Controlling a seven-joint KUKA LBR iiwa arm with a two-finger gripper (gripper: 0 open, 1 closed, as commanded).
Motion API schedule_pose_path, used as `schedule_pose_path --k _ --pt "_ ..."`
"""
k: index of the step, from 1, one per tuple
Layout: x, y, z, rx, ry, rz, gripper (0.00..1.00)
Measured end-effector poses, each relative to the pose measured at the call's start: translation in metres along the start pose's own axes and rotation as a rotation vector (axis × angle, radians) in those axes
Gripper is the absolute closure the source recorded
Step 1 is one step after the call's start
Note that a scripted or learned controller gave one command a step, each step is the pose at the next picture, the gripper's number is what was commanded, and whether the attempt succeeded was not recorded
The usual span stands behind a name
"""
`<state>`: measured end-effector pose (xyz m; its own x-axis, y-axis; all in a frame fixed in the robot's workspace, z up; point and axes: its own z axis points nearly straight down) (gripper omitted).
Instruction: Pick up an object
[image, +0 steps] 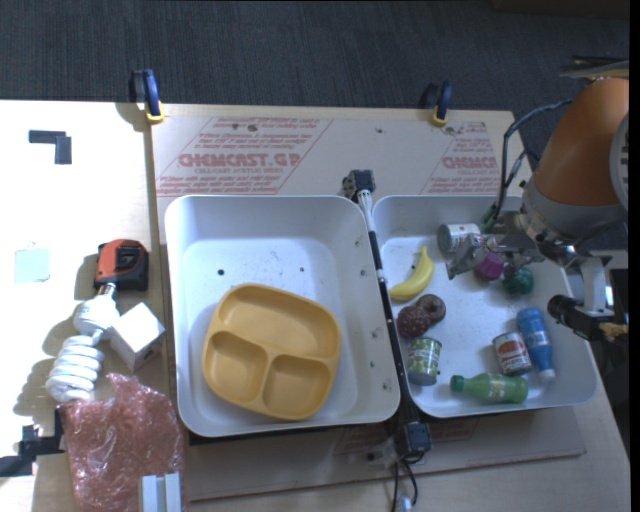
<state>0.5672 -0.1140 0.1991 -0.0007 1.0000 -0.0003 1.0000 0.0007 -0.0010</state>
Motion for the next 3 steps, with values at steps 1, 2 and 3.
schedule_pose_path --k 1,2,3 --pt "-0.018 0.048 0.102 -0.01 -0.005 0.002 0.0" --pt "0.015 0.041 0.106 0.0 0.0 0.0 0.0" --pt "0.016 0.088 0.109 0.017 0.002 0.003 0.0"
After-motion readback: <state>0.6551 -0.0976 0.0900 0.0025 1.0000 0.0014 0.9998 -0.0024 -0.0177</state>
